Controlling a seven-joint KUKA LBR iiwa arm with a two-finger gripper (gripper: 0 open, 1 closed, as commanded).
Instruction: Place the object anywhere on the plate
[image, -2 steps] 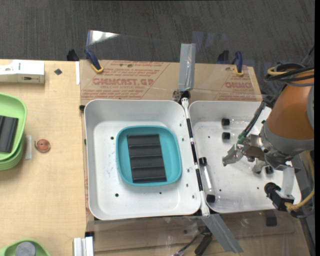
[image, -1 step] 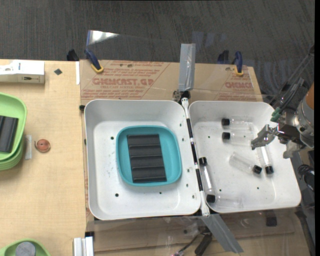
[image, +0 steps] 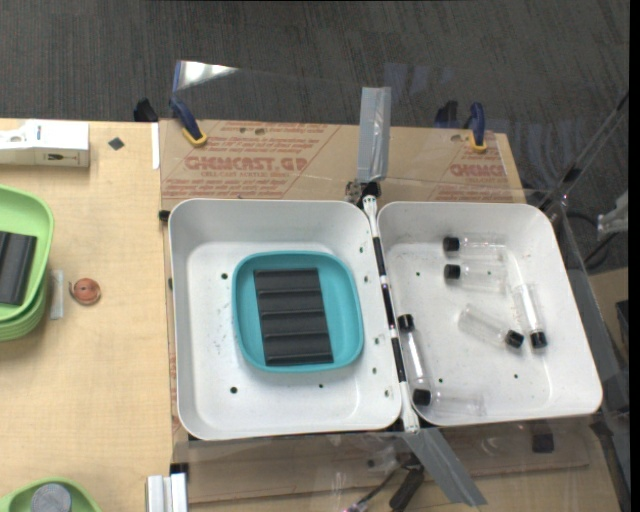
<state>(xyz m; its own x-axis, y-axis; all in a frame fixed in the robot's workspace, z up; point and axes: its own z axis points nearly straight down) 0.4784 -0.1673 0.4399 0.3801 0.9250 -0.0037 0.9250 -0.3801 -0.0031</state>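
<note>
Where two bins (image: 190, 330) sit, one teal plate (image: 345, 310), perhaps six vials (image: 527, 312)

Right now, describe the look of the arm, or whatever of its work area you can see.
I see a left white bin holding a teal plate with a black ridged insert, and a right white bin holding clear black-capped vials.
</note>
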